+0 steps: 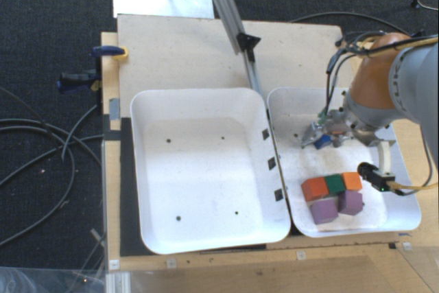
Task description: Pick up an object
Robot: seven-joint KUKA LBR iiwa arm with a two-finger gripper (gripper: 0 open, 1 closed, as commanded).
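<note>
Five blocks [334, 197] cluster in the right bin [295, 106], near my claw [317, 139]; whether it's open I cannot tell. I'd aim for an outer block, descending squarely.

You have two white bins: left bin [206, 168] plain white with a few small dark dots on its floor, right bin [302, 113] the same white. Black tabs mark the seam between them. Blocks at the near end of the right bin: red-orange block [315, 189], dark green block [335, 183], lighter orange block [352, 180], and two purple blocks [324, 211] [350, 202]. The arm [411, 82] reads grey with an orange band [370, 82]. The gripper [319, 137] is metallic grey with a blue patch. The bench top [185, 55] is pale beige. At its far left, a blue clamp [103, 51] has a yellow tip. The floor [48, 10] is dark grey carpet.
</note>
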